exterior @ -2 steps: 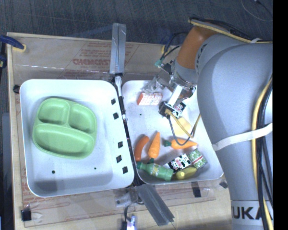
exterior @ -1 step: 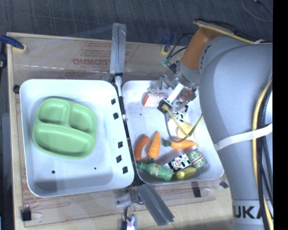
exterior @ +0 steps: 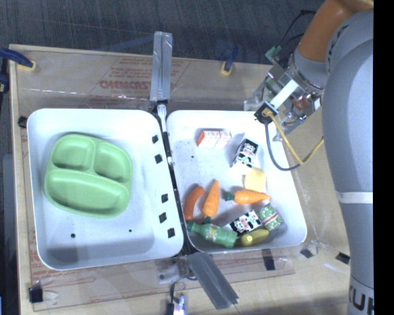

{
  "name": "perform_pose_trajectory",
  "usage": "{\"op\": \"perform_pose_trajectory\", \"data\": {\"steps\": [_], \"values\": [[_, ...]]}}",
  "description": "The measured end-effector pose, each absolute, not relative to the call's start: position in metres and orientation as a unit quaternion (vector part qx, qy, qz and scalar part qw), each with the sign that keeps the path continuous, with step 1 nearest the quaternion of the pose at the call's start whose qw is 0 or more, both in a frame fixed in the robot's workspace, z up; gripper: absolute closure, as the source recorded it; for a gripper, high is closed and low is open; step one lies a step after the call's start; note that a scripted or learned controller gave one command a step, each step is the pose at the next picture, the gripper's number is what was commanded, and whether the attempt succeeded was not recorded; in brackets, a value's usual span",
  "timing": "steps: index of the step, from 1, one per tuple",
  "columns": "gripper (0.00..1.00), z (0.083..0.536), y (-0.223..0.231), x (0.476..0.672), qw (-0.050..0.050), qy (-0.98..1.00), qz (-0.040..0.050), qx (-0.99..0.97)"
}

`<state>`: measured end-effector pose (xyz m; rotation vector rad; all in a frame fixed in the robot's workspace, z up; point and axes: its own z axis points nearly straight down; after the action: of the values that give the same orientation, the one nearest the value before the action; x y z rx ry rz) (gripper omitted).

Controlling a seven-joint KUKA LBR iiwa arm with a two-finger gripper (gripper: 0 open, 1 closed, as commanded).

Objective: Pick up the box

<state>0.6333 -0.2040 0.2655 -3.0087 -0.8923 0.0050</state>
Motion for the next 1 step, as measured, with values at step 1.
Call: {"op": "perform_pose_trajectory", "data": {"steps": [1], "values": [[0.0,0.1249,-0.1843,0.6426,-0.001,-0.308,-0.0038,-0.951]]}}
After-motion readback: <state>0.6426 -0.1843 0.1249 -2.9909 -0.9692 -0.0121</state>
